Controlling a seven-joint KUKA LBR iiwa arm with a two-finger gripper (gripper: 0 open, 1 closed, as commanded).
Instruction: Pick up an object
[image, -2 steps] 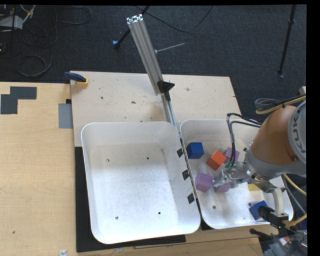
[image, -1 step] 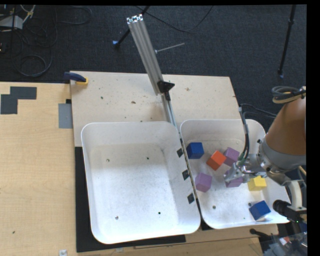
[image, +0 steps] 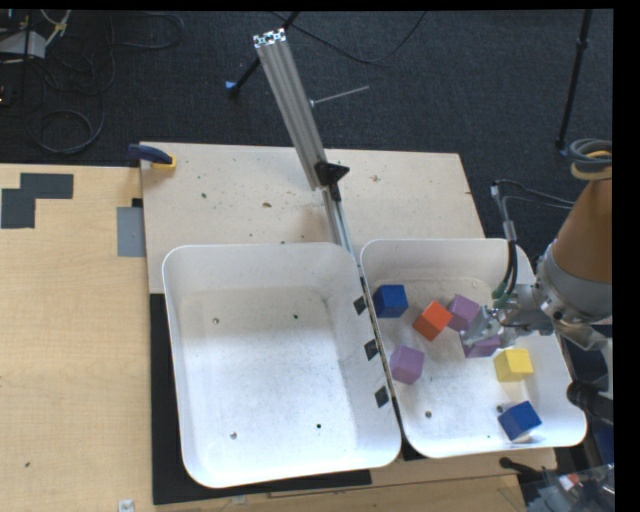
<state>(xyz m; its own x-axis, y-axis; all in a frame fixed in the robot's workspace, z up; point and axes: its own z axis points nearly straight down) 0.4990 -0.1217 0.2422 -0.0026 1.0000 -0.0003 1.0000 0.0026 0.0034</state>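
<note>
Right bin (image: 440, 440): 2 blue, 3 purple, 1 orange, 1 yellow block; gripper (image: 487, 330) among purple ones, jaw state unclear.

There are two white bins: the left bin (image: 200, 300) and the right bin (image: 440, 262). I count seven blocks, all in the right bin. Two are blue blocks (image: 390, 300) (image: 519, 419). Three are purple blocks (image: 464, 311) (image: 406, 364) (image: 484, 347). One is an orange block (image: 433, 320), and one is a yellow block (image: 513, 364)
</note>
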